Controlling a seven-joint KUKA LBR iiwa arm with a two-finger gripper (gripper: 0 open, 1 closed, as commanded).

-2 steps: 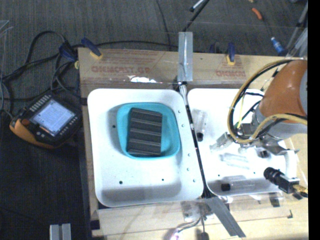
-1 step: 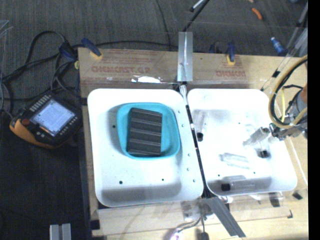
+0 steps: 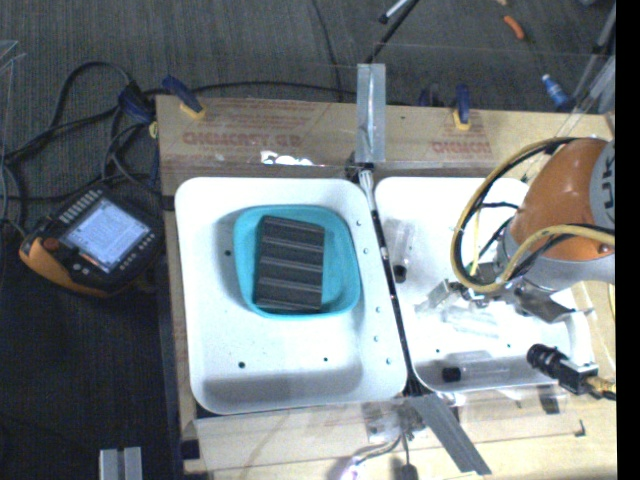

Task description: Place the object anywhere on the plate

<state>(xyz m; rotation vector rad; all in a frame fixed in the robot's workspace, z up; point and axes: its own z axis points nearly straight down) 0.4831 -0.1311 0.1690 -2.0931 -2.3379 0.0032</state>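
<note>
Starting at the lower right of the frame, a clear tube-like item with a dark cap (image 3: 470, 371) lay near the front wall of the right bin (image 3: 425, 223), loose and untouched. Just above it the arm's wrist, grey under its orange band (image 3: 560, 203), hung over the middle of that bin with looping cables, and the gripper (image 3: 470, 298) sat low over a patch of pale, see-through clutter; whether it was open or closed around anything could not be told, since that part was blurred and partly masked by the wrist. That low pose suggested a pick being attempted there, though that was only a judgement. Farther left, in the left bin (image 3: 205, 268), the blue plate (image 3: 345, 268) carried a dark ribbed block (image 3: 290, 261) lying flat at its centre, well apart from the arm. Beyond both bins, a handheld screen pendant (image 3: 98, 238) rested on the floor at the left.
</note>
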